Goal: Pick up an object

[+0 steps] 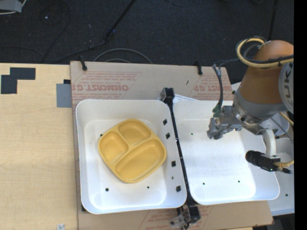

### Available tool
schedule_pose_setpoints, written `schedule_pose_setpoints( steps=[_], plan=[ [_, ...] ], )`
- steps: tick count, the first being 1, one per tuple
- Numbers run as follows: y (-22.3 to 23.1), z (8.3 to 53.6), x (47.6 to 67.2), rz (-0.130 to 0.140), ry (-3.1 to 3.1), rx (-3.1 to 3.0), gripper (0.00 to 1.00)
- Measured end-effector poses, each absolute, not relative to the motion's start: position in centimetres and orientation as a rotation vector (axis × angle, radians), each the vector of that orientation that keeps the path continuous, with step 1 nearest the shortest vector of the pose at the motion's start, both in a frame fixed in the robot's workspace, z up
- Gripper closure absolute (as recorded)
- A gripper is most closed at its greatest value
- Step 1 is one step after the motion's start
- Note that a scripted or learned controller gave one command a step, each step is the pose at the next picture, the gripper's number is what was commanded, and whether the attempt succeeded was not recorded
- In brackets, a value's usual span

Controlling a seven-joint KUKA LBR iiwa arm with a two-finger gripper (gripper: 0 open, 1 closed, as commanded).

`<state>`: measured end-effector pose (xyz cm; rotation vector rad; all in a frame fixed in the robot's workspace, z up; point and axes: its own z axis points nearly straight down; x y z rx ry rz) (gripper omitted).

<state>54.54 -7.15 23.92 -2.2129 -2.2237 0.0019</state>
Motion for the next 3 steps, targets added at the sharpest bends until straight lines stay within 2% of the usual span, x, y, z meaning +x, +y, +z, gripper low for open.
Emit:
schedule_pose_setpoints(
  steps=[2, 3],
  plan=[
    [3.2, 21.5, 53.5, 0.004, -2.223, -2.213, 1.00],
    [8.6, 23.1, 53.1, 0.001, -2.225, -2.214, 1.00]
  ],
)
